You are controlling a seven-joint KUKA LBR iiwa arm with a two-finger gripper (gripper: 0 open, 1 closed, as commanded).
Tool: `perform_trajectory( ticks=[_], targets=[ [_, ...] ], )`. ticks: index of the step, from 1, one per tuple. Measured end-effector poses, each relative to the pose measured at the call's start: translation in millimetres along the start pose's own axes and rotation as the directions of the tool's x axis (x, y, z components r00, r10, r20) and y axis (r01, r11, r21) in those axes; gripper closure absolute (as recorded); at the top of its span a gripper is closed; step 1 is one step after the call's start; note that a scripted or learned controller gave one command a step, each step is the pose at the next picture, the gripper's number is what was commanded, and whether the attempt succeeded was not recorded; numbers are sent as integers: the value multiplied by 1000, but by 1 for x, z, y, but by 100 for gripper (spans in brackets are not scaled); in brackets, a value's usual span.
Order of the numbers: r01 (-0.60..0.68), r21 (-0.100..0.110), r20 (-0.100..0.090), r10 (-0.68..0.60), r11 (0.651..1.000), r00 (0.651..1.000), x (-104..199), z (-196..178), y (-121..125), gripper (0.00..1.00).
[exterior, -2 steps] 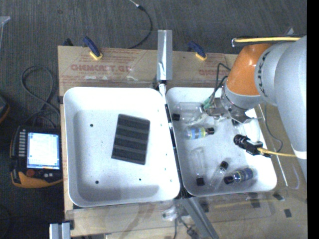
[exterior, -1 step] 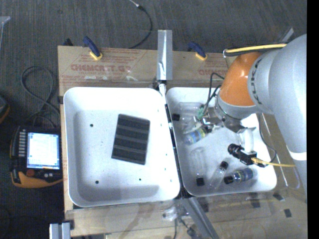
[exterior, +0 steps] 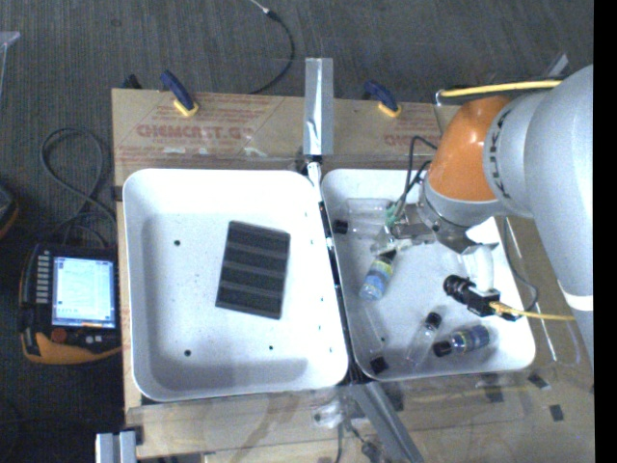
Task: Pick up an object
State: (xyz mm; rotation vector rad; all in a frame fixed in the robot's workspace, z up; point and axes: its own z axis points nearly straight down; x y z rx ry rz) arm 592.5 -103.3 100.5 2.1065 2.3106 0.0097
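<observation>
From my console I see a dark grey, ribbed carpet floor (exterior: 77, 37) under a brown board bench (exterior: 222, 128) with faint red print, held at its far edge by two blue clamps (exterior: 178, 93). A bright metal post (exterior: 318, 104) stands between the two bins, and a teach pendant (exterior: 72, 297) with a lit screen and orange casing lies on the floor to the left, black cable looping beside it. The left bin (exterior: 154, 258) is smooth white plastic with rounded corners, and a flat, dark, ribbed rectangular panel (exterior: 254, 268) lies in it, slightly tilted. The right bin (exterior: 511, 355) holds clear plastic bottles. The nearest one, a clear bottle with a blue label (exterior: 376, 280), lies in the bin's left half, just below the gripper (exterior: 405, 228). Its long axis runs from lower left to upper right, neck end toward the gripper. A second bottle (exterior: 465, 340) lies almost crosswise near the front right corner, dark cap to the left. I cannot tell whether the gripper is spread or closed, as the wrist hides it.
</observation>
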Motion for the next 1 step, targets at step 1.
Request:
perform_trajectory(
  ticks=[1],
  targets=[
    [-134, 17, -2, 134, 991, 991, 11, -107, 24, 100]
  ],
)
